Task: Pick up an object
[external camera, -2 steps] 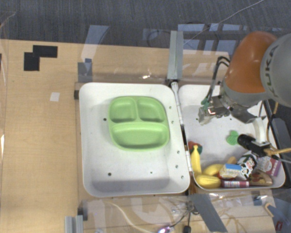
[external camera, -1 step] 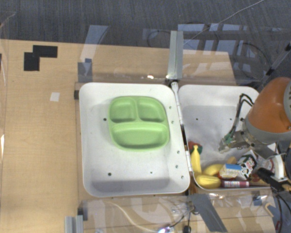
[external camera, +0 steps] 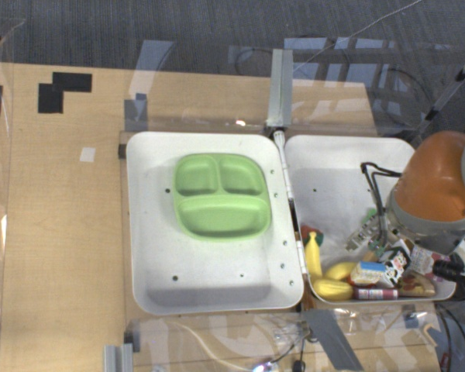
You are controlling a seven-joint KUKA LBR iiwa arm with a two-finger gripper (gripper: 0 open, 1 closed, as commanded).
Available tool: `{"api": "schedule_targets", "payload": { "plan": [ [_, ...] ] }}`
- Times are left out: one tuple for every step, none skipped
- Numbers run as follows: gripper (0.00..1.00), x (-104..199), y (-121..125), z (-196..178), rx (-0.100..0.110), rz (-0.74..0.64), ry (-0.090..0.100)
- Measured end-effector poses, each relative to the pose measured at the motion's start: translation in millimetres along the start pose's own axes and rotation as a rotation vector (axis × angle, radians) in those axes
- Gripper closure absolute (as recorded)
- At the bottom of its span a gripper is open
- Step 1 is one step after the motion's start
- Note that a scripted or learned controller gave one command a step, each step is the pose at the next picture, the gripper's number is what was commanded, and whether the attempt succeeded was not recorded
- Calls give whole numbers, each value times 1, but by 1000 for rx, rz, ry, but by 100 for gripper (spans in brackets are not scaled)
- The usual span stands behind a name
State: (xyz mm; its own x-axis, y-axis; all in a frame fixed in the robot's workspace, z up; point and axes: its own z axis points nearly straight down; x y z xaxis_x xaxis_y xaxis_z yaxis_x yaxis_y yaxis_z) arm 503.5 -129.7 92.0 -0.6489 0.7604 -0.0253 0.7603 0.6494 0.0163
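Crowded along the lower edge of the right bin (external camera: pixel 333 169): a heap of small goods, namely a yellow banana (external camera: pixel 314 256), smooth and curved, a second rounded yellow fruit (external camera: pixel 339 271), a small printed carton (external camera: pixel 370 273), a slim pinkish tube (external camera: pixel 376 293) and glossy wrappers, all touching or overlapping. Just above the heap, at lower right of the frame, the gripper (external camera: pixel 370 235), metal-grey, under the orange band of the arm (external camera: pixel 434 184); open or closed, cannot tell, and nothing seen between it. Likely trouble: a slip off the banana's slick rounded skin, a pinch of two packed items at once, or a knock against the bin's near wall, because the goods sit jammed in the corner. Further left, the left bin (external camera: pixel 151 285), matte white plastic with rounded corners, holding a green divided plate (external camera: pixel 221 194), three shallow wells, smooth and hard. Beyond, pale wood-grain bench (external camera: pixel 54 231).
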Motion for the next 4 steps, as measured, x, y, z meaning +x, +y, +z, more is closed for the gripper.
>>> {"api": "schedule_targets", "payload": {
  "plan": [
    [100,-27,-17,1,-1,-107,11],
    [100,-16,45,-87,12,-47,23],
    [100,-44,143,-88,13,92,22],
    [100,-15,154,-89,14,45,24]
  ]
}}
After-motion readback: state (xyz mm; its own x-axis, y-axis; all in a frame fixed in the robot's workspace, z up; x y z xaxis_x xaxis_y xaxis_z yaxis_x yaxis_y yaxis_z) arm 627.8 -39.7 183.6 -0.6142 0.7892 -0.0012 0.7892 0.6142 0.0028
